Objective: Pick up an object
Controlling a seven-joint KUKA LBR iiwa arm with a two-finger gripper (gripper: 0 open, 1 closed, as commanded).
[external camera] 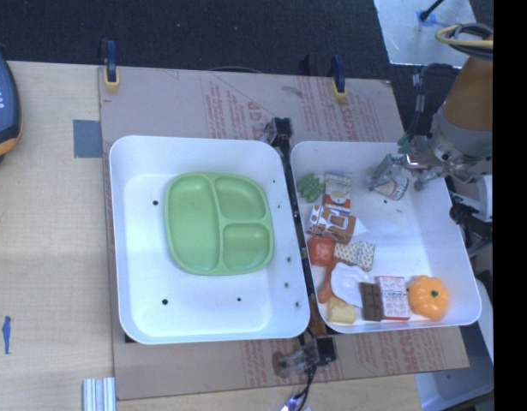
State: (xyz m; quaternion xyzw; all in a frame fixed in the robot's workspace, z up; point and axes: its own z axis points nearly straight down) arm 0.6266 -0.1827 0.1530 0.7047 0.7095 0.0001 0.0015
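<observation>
Claw [388, 181] low over upper part of right shallow white bin [447, 251], fingers look spread, nothing between them. Small orange plastic pumpkin [428, 296] sits way off in that bin's lower right corner, beside red-and-white flat packet [392, 297]. Light green divided plastic plate [218, 223] lies in left shallow white bin [134, 315]. Wooden surface [40, 255] underneath.

Pale green divided plate [218, 223], white bins [126, 229], orange pumpkin [428, 297], grey-and-orange arm [469, 101].
</observation>
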